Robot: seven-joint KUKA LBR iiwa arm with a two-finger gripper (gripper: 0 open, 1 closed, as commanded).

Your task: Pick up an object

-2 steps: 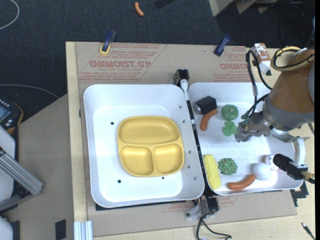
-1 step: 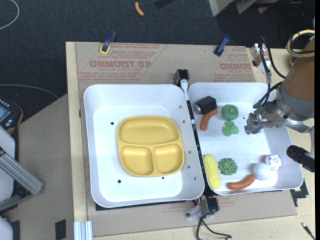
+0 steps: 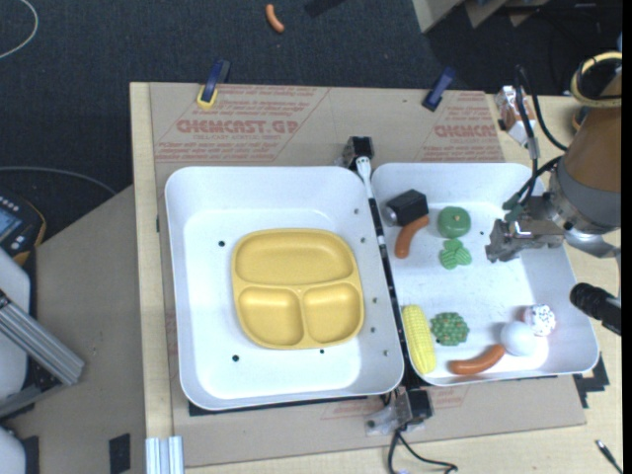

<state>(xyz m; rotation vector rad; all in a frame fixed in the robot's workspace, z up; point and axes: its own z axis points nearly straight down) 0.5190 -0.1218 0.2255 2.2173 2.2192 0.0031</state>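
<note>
My gripper point(image 3: 506, 241) hangs over the right part of the right bin point(image 3: 513, 181), reaching in from the right edge. It is just to the right of a green round piece point(image 3: 454, 220) and a small green leafy piece point(image 3: 454, 256), apart from both. Nothing shows in its grasp. Further left lie a black block point(image 3: 407, 206) and an orange sausage-shaped piece point(image 3: 408, 237). Along the bin's front are a corn cob point(image 3: 419, 339), a broccoli floret point(image 3: 450, 328), a red sausage point(image 3: 476, 361), a white ball point(image 3: 520, 342) and a white die point(image 3: 542, 316).
The left bin point(image 3: 197, 265) holds a yellow three-compartment plate point(image 3: 296, 286). A black divider with clamps point(image 3: 375, 235) runs between the bins. Cables and a yellow ring point(image 3: 595, 75) sit at the far right behind the arm.
</note>
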